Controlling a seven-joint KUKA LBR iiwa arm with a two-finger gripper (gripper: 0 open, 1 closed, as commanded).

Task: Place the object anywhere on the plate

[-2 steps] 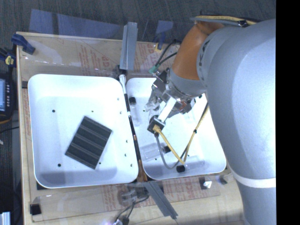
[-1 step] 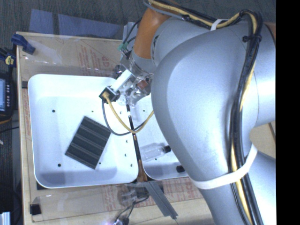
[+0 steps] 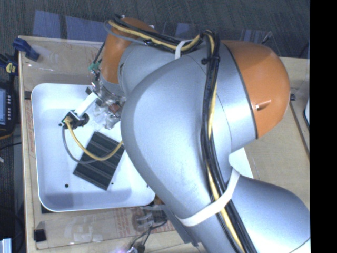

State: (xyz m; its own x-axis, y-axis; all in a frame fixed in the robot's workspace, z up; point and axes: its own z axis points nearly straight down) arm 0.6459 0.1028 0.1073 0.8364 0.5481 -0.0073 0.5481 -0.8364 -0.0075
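Hand (image 3: 108, 109), grip state unclear, hangs just above the dark ribbed object (image 3: 98, 159).

The dark ribbed slab (image 3: 99, 160) lies flat on the floor of the left bin (image 3: 39, 141). It is a rectangle, nearly black, with long ridges that run along its length. It is turned at a slant, so that one short end points up toward the middle of the bin and the other end points down toward the bin's near edge. It sits in the lower middle part of the bin, closer to the near edge than to the far one, and well apart from the left wall. Its right corner goes under the grey arm, so this part is hidden. A yellow cable crosses over its upper part.
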